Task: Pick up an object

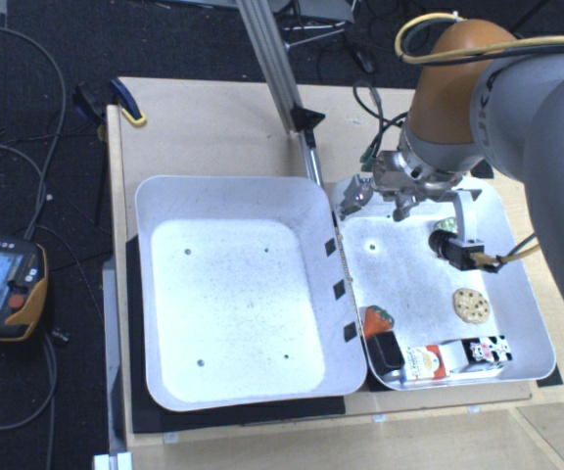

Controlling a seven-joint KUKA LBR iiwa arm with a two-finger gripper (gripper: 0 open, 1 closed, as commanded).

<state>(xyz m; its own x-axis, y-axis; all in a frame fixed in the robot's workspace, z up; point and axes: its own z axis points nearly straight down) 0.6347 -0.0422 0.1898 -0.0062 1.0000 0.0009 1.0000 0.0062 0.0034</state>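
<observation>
My gripper [375,202] hangs low over the far left corner of the right bin [517,262]. Its two fingers stand apart with nothing between them. Toward the near side of that bin lie a round speckled cookie [471,305], a red and orange strawberry-like toy [376,316], a black block [384,351], a white and orange carton [424,362] and a black-and-white patterned box [486,351]. All of them lie well clear of the gripper, toward the front. A small green thing [446,225] shows just right of the gripper; I cannot tell what it is.
The left bin [155,262] sits beside the right one, their rims touching in the middle. A slanted metal pole [272,57] rises behind the bins. A handheld controller [3,287] lies on the floor at far left. The arm covers the right bin's far right corner.
</observation>
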